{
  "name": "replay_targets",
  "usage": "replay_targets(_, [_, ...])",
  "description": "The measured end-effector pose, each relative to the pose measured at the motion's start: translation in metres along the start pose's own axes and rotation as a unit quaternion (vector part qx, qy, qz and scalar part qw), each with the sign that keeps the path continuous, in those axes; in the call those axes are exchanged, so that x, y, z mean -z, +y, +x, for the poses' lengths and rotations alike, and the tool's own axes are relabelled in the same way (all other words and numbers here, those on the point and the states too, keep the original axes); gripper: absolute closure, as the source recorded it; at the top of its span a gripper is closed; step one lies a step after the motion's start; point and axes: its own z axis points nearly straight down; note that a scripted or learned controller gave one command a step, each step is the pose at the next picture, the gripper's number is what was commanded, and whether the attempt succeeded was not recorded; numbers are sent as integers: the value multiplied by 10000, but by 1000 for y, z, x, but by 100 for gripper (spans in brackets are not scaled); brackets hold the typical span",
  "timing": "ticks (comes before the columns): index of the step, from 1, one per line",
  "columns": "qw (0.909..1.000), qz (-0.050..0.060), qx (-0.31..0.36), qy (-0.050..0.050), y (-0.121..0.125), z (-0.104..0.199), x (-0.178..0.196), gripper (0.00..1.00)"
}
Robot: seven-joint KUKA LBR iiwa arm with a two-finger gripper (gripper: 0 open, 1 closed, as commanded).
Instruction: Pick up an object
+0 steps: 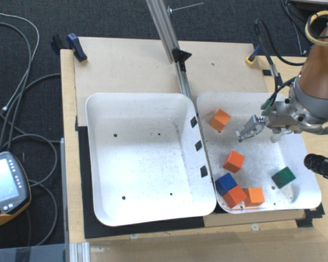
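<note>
right now the gripper [250, 129] hangs over the right bin [303, 146], its fingers apparently a little spread with nothing between them, though the view is too small to be sure. six blocks lie in that bin: an orange block [220, 119] near the top left, just left of the gripper; a second orange block [234, 160] in the middle; a blue block [226, 183] touching a red-orange block [235, 196] near the front rim, with another orange block [255, 196] right beside that; and one green block [283, 177] apart toward the right. the left bin [98, 146] stands alongside, the two rims touching. a metal rail [164, 26] slants down across the bench [126, 64] to where the bins meet. a blue clamp [76, 46] grips the far left corner of the bench. cables [16, 81] and a handheld pendant [5, 187] lie on the floor at left. no writing can be read.
</note>
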Motion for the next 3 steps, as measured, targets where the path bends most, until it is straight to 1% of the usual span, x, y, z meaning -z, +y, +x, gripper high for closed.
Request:
replay_targets(1, [10000,76,-20,3,56,-44,-131,0])
replay_targets(2, [10000,90,-13,17,17,-30,-172,0])
replay_targets(3, [10000,36,-11,6,20,-31,-158,100])
